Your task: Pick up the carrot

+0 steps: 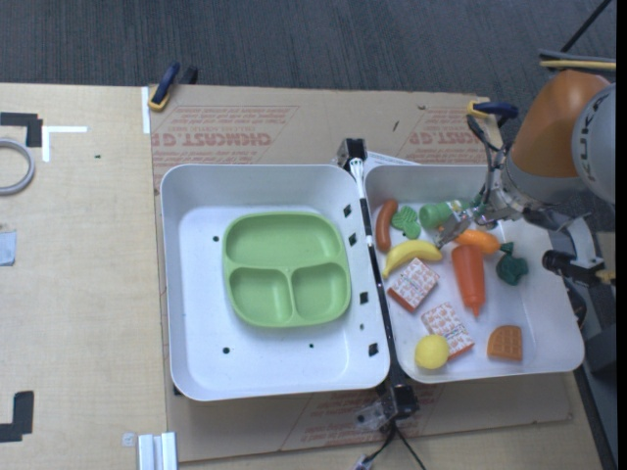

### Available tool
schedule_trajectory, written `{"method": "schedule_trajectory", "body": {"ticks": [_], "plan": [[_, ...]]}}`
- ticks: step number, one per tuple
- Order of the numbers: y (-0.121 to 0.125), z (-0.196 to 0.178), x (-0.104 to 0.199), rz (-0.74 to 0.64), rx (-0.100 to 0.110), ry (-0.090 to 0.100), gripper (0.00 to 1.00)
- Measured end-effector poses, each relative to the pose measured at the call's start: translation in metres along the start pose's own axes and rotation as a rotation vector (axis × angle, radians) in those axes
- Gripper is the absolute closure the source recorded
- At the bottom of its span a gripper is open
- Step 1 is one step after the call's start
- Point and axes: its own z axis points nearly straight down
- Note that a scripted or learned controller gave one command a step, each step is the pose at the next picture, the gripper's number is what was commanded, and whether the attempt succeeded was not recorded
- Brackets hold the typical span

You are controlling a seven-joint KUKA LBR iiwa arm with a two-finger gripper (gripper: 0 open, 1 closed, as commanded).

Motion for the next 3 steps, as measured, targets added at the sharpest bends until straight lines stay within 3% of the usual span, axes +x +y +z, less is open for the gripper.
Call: {"method": "schedule_trajectory", "body": {"ticks": [1, 2, 3], "plan": [[-0.015, 0.0, 0.051, -0.209, 0.0, 0.0, 0.0], [0.061, -0.1, 0.067, -0.236, -0.001, -0.001, 0.0], [-0.024, -0.047, 0.06, -0.307, 0.0, 0.0, 0.0]]}}
